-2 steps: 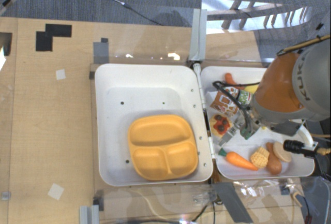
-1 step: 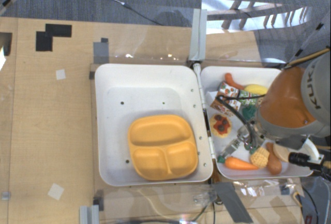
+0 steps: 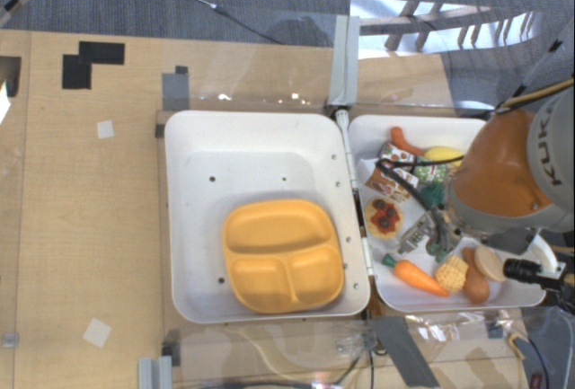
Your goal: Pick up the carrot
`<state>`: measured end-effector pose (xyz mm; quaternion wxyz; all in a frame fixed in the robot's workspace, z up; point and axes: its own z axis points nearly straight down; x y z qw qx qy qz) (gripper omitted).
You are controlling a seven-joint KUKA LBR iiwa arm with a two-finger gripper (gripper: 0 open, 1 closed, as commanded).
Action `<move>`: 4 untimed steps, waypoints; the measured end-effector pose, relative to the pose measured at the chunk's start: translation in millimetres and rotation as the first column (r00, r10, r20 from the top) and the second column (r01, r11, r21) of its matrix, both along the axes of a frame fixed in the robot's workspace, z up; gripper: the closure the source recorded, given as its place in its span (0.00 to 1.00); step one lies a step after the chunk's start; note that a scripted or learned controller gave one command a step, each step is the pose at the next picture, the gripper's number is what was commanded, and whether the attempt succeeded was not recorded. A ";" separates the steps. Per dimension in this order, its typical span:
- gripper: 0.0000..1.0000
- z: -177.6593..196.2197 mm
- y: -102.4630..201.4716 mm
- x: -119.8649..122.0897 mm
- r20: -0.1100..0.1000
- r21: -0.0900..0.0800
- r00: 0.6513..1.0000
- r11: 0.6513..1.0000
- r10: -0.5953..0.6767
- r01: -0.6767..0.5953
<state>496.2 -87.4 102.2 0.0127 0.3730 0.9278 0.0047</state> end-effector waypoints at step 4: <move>1.00 64.3 -101.9 17.3 -0.027 -0.005 0.213 0.213 0.977 -0.977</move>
